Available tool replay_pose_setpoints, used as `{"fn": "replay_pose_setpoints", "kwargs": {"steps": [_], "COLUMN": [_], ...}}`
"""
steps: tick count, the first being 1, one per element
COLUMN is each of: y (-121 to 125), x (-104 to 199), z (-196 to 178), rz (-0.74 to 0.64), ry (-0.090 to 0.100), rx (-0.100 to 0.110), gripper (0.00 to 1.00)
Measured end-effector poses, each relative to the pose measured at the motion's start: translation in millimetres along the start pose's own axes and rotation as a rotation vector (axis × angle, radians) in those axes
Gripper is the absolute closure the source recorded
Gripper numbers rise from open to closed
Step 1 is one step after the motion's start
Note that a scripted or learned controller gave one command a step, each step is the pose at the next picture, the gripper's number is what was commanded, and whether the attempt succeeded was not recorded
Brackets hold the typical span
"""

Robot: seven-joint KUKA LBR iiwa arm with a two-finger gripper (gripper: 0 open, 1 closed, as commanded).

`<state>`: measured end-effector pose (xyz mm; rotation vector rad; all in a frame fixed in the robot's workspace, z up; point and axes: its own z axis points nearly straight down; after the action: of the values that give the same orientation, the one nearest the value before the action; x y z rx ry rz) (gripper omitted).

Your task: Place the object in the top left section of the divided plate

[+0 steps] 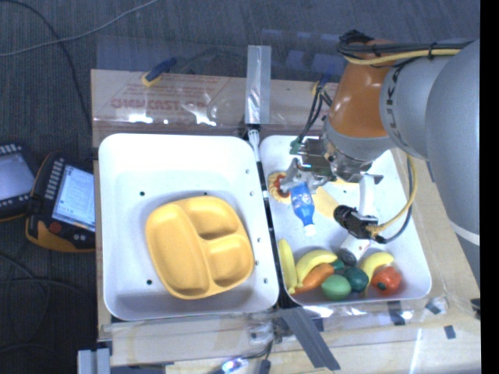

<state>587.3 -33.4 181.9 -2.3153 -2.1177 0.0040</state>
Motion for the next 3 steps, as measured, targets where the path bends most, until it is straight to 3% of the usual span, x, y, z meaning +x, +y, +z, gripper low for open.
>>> {"fn": "replay_pose_setpoints", "kwargs": {"steps": [1, 2, 3], "y": [-18, -24, 5], "x": [29, 94, 138], "z": [0, -20, -30], "rz": [0.053, 0.079, 0.344], "ry": [0.001, -0.001, -0.004], "rx": [0.001, 0.0, 0.0], "gripper": [1.0, 1.0, 1.0]}}
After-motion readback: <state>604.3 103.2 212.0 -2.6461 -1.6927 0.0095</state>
